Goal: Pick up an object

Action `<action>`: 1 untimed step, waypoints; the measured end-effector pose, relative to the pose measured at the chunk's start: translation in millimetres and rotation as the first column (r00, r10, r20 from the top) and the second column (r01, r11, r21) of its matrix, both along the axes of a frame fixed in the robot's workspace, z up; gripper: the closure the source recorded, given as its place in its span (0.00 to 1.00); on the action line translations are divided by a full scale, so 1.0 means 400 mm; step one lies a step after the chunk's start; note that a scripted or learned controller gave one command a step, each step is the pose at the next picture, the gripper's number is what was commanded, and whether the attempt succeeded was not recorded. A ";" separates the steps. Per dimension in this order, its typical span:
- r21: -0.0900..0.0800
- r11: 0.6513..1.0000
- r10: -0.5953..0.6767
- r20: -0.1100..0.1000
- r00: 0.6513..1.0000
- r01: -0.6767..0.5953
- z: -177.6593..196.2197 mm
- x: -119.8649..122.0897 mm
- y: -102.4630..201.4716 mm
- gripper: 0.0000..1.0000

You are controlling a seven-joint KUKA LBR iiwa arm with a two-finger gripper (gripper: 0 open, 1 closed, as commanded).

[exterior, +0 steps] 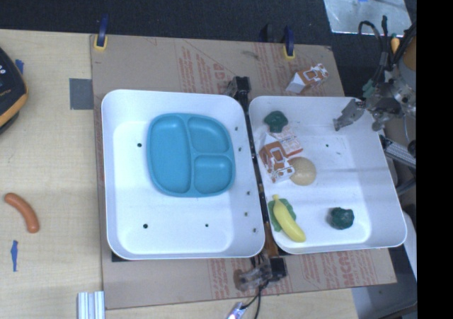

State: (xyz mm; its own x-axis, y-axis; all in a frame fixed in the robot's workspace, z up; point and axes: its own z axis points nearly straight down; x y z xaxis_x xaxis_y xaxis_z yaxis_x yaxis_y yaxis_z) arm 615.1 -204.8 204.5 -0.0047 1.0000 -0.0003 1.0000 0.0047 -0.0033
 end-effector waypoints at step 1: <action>0.000 1.000 0.001 0.002 1.000 -0.001 -0.276 0.007 0.210 0.00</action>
State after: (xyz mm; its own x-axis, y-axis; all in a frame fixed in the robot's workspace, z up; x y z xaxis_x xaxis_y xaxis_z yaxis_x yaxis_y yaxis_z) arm 617.7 -120.8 94.3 -0.0057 1.0000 0.0000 1.0000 0.0057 -0.0009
